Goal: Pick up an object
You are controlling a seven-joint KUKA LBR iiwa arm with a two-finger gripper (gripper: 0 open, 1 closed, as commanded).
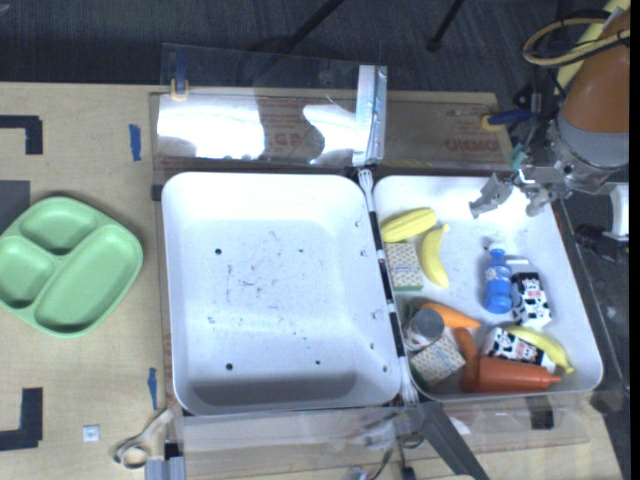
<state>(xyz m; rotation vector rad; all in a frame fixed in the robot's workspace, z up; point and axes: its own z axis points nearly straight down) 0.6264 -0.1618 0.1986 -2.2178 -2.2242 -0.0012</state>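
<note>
On the desk [80, 118] the left bin [200, 208] has nothing to take; all objects lie in the right bin [575, 268]. Its nearest pieces are the yellow bananas [420, 233], with the long axis running from 10 to 4 o'clock, and the blue bottle [497, 280]. The gripper [510, 196] hangs at the bin's 12 o'clock edge, fingers spread wide, holding nothing. From it the bottle lies at 6 o'clock, the bananas at 8 o'clock.
</note>
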